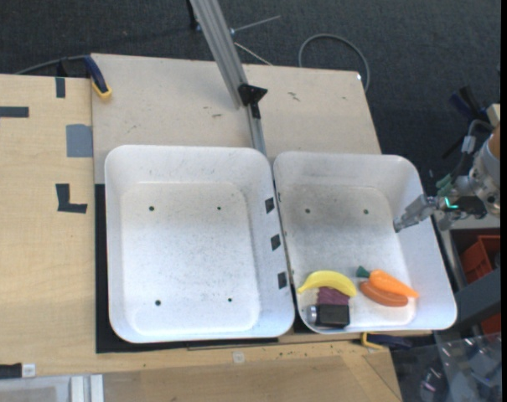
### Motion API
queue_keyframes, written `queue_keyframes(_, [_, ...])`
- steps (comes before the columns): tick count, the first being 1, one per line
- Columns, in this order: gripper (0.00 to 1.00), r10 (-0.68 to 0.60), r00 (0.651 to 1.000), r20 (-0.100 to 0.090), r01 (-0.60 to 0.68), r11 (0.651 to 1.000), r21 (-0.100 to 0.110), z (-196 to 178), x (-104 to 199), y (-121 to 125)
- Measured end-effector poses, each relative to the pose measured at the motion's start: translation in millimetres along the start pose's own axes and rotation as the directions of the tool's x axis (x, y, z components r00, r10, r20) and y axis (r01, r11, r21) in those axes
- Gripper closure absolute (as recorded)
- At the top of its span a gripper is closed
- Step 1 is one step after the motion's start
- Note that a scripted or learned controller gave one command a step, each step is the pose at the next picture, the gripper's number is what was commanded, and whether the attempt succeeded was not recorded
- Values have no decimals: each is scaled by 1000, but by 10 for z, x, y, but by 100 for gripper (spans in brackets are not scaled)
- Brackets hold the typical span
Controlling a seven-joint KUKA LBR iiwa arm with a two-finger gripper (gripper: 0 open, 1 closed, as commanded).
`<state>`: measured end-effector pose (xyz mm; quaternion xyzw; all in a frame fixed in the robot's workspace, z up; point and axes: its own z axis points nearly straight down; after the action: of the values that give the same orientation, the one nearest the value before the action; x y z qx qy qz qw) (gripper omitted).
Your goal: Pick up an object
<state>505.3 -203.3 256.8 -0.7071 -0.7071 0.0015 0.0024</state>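
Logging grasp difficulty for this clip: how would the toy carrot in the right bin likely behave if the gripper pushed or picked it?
The carrot looks rounded and tapered, so a push would probably roll or pivot it. Its glossy surface suggests smooth plastic, likely light and possibly slippery. It lies beside the bin wall near the banana, leaving little room around it.

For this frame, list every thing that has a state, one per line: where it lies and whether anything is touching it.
banana: lying in the right bin's near corner, ungrasped.
carrot: lying on its side right of the banana, ungrasped.
dark block: resting just in front of the banana, ungrasped.
right bin: holds all three things at its near end.
left bin: flat on the bench.
gripper: over the right bin's right rim, apart from the objects.
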Motion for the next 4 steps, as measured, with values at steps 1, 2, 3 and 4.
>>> queue_keyframes(1, [0,-2,1000,1,2,1000,-4,-24,2,8])
queue_keyframes(2, [0,-1,1000,0,1,1000,2,566,77,67])
queue_keyframes(3, [0,-1,1000,0,1,1000,2,1194,83,113])
queue_keyframes(4, [0,-1,1000,3,1,1000,-5,1692,83,116])
